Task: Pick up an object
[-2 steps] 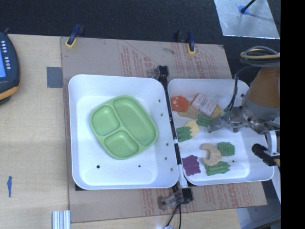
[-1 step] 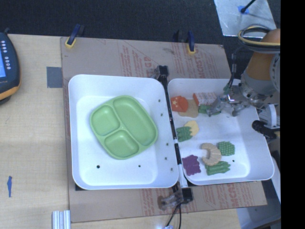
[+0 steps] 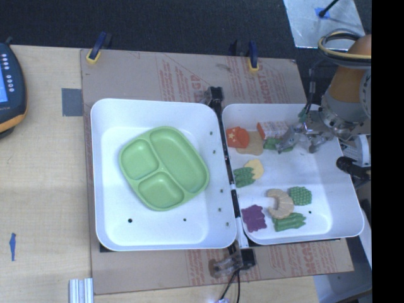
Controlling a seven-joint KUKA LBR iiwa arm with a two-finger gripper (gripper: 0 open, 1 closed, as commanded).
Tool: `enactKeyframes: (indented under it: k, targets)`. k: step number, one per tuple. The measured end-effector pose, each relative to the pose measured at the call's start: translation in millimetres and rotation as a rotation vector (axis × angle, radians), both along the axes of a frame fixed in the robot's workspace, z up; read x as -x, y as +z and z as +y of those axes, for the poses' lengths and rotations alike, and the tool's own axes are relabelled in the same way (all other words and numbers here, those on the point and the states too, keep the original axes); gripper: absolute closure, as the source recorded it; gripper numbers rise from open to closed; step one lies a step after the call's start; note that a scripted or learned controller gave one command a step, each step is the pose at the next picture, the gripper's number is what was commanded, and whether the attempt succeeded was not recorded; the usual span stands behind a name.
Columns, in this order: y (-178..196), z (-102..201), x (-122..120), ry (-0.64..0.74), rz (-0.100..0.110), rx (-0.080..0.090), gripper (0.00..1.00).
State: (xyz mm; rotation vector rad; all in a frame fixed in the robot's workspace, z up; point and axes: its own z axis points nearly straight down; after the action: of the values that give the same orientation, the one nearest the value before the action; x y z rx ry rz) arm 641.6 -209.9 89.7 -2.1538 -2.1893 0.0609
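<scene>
1. The left bin [image 3: 107, 169] holds a green divided plate [image 3: 164, 167].
2. The right bin [image 3: 344, 216] holds toy foods: a red-and-tan piece [image 3: 243, 139], a yellow-green piece [image 3: 248, 172], a purple piece [image 3: 253, 217], and tan and green pieces [image 3: 287, 207].
3. The gripper [image 3: 302, 139] hangs low at this bin's far edge, fingers spread, one touching a small green piece [image 3: 273, 144].

Divided plate [image 3: 164, 167] in left bin [image 3: 107, 229], mid-frame. Right bin [image 3: 350, 223] touching it: toy food pieces [image 3: 271, 178] scattered inside. Gripper [image 3: 303, 137] over right bin's upper part. Handheld device [image 3: 9, 84] at frame's left edge.
</scene>
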Motion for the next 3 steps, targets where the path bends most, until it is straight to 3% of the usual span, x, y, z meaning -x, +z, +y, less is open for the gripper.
enactKeyframes:
  k: [2, 3]
  targets:
    - [-1, 18, 1, -0.006, -0.003, 0.017, 0.0]
    - [8, 3, -9, -0.014, -0.053, 0.019, 0.0]
